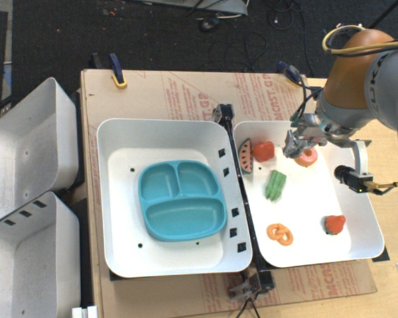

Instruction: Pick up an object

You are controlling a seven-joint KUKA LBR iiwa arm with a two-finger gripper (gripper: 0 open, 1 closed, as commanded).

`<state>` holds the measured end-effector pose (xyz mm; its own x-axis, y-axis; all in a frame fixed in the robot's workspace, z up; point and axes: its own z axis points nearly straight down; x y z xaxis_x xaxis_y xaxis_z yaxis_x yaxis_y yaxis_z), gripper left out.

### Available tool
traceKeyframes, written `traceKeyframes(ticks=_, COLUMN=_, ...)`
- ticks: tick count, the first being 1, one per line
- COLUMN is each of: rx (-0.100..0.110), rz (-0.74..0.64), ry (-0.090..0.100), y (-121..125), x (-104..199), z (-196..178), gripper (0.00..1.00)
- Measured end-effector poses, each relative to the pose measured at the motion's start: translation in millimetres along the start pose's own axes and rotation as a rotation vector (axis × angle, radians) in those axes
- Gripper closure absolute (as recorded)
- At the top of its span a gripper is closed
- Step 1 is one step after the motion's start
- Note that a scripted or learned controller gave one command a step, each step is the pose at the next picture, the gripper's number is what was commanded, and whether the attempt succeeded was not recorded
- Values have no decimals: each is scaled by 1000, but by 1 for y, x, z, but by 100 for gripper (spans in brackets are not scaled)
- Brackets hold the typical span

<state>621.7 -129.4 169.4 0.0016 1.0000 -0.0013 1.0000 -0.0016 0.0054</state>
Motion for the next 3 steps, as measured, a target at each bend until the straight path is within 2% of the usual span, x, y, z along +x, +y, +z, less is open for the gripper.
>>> traceKeyframes(ticks=2, rx=0, rz=-4, ry=0, y=1, x=-7, z=-81, gripper=100)
traceKeyframes(ticks=3, rx=5, rz=-9, ry=2, y=-2, x=43, z=-82, gripper=100)
